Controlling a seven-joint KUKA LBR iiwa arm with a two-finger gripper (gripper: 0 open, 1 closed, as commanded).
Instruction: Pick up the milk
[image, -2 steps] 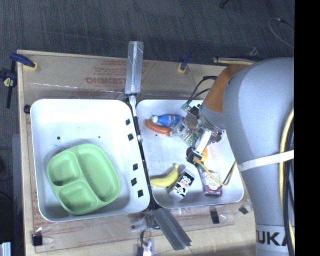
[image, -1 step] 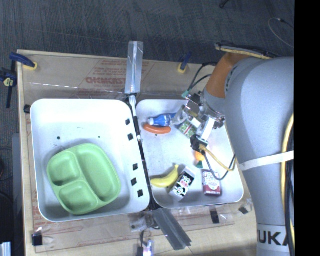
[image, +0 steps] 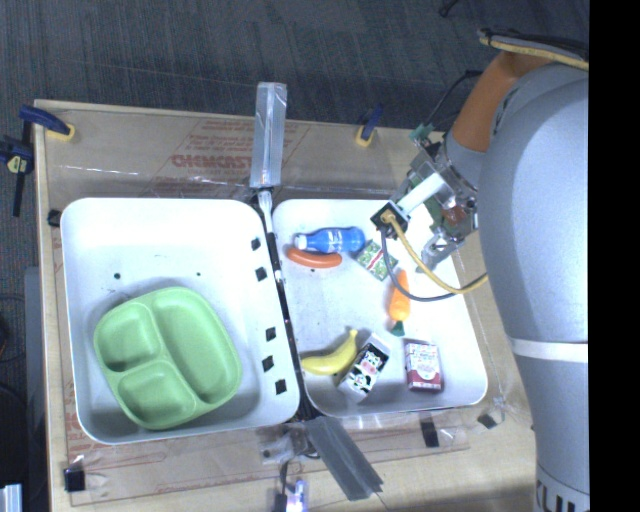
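Overhead, at the bench (image: 150, 140): two shallow white bins side by side, grey arm (image: 540, 250) with orange band reaching in from the right
Landmark: yellow banana (image: 330, 358), curved along the near wall of the right bin (image: 470, 340), close to the divider between the bins
Milk: small milk carton (image: 365, 371) with black-and-white cow patches, just right of the banana and touching its tip, set askew by the near wall, well clear of the claw
Red box (image: 423, 365): right of the banana, past the milk carton, a narrow gap away from the carton
Carrot (image: 399, 297): orange with a green top, up and to the right of the banana, pointing up the view
Packet (image: 373, 258): green and white, farther up from the banana, just beyond the carrot's upper end
Sausage (image: 314, 259): reddish, straight up the view from the banana, near the far wall
Blue bottle (image: 330, 240): on its side, white cap to the left, just beyond the sausage, farthest from the banana on that line
Gripper (image: 445, 228): high and to the right of the banana, over the far right corner of the right bin; open or closed, impossible to tell from this angle
Green plate (image: 165, 355): three compartments, left of the banana across the divider, low in the left bin (image: 80, 215)
Blue clamps (image: 45, 122): on the bench's far edge, well apart from the banana
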